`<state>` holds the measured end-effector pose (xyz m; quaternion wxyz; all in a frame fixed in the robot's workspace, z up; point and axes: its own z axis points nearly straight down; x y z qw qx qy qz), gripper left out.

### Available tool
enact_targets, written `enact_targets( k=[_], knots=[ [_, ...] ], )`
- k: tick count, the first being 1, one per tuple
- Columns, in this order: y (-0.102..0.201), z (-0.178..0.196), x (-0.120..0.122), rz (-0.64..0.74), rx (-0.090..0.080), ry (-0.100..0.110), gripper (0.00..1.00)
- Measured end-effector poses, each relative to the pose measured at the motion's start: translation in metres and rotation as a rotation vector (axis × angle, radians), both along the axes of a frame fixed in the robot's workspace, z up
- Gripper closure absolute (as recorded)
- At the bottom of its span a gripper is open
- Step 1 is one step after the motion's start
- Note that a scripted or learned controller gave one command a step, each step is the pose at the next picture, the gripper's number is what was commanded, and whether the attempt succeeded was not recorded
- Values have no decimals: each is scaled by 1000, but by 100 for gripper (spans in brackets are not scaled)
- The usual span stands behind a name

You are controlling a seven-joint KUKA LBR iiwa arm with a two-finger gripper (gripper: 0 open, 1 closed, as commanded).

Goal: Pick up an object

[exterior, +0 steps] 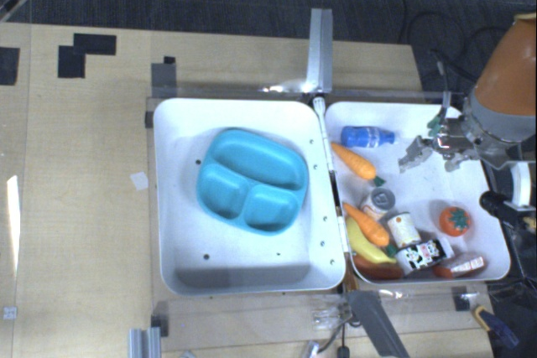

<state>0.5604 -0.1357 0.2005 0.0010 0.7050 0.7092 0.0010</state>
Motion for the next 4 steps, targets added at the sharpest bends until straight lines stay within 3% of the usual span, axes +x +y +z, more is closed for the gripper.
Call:
enact_targets(
  k=[1, 2, 3, 4],
  knots=[
    [46, -111, -23, 97, -1, -12, 0],
    [117, -15, -26, 63, 0, -3, 0],
    [71, -15, -27, 38, -1, -3, 0],
    [36, -111, -64, 33, -3, -13, 0]
  ],
)
